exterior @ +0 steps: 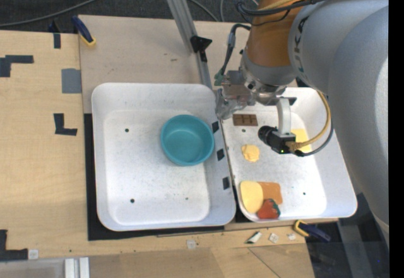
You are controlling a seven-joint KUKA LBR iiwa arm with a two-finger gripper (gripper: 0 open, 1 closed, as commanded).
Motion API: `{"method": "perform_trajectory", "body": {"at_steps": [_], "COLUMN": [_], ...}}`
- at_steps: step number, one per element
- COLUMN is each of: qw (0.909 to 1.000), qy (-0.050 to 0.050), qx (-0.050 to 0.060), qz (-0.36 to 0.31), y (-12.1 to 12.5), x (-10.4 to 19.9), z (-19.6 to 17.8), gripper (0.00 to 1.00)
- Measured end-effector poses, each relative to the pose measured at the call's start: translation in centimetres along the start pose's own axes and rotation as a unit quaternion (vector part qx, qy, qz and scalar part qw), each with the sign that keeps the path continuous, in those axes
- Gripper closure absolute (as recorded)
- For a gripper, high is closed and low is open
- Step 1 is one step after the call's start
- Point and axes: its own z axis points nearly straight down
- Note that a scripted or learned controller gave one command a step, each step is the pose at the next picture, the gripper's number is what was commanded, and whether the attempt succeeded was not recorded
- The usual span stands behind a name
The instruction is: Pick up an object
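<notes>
Gripper (227, 101) sits low at right bin's (328, 207) top-left corner, tight to rim; grip state: cannot tell. Nearest object, brown bar (245, 120), lies just beside, flat. Risks: scrape on rim, slip off thin bar. Yellow lump (250, 153) nearby; teal bowl (186, 139) in left bin (120, 207).

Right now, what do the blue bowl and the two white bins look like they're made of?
Blue bowl: probably plastic, with an even teal colour and a smooth, dull sheen. White bins: likely moulded plastic, with rounded corners, shallow raised rims and a matte, speckled floor.
</notes>
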Motion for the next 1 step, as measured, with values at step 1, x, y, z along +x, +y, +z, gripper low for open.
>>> {"method": "perform_trajectory", "body": {"at_steps": [1], "qw": [1.0], "qy": [0.0], "qx": [0.0], "qz": [0.0], "y": [2.88], "x": [3.64], "z": [-0.18], "gripper": [1.0]}}
